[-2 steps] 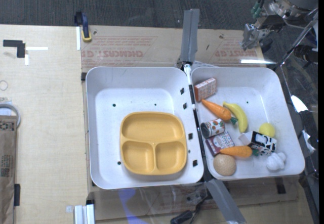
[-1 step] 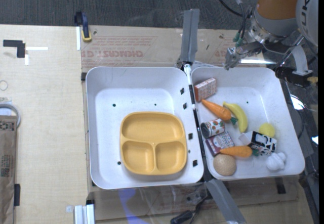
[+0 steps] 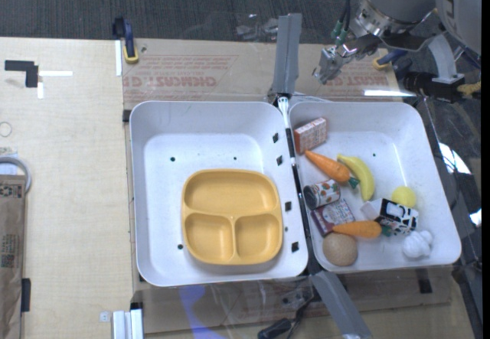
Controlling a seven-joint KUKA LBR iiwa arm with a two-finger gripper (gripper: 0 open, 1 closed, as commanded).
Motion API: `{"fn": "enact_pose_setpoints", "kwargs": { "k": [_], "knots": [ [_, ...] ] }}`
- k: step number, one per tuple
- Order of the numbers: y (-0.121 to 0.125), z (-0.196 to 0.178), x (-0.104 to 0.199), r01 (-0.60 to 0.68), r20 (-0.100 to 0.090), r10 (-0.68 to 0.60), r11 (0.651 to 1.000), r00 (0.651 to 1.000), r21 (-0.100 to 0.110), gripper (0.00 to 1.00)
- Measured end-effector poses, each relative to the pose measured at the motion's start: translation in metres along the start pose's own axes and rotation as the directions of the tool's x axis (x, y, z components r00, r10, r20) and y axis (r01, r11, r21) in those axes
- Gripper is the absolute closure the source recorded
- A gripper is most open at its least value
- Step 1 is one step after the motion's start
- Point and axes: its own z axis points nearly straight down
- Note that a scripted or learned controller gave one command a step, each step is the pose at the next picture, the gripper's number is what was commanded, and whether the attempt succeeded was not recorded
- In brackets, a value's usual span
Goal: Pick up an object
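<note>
Two white bins sit side by side on the tabletop (image 3: 61, 200): the left bin (image 3: 145, 177) holds a yellow divided plate (image 3: 232, 216), the right bin (image 3: 417, 146) toy food, including a carrot (image 3: 328, 166) and banana (image 3: 360, 174). Above its far rim, the gripper (image 3: 331, 63) hangs with nothing in it, opening unclear.

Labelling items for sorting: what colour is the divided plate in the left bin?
Yellow plate, seen in the camera view.
</note>
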Motion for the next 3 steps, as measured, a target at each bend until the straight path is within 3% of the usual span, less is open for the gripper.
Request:
{"fn": "enact_pose_setpoints", "kwargs": {
  "k": [1,2,3],
  "knots": [
    [0.031,0.101,0.068,-0.227,-0.001,0.227,0.974,0.974,0.003,1.0],
    [0.057,0.052,0.124,-0.223,0.0,0.223,0.975,0.975,0.001,1.0],
    [0.036,-0.018,0.078,-0.031,0.001,0.031,1.0,1.0,0.0,1.0]
  ]
}}
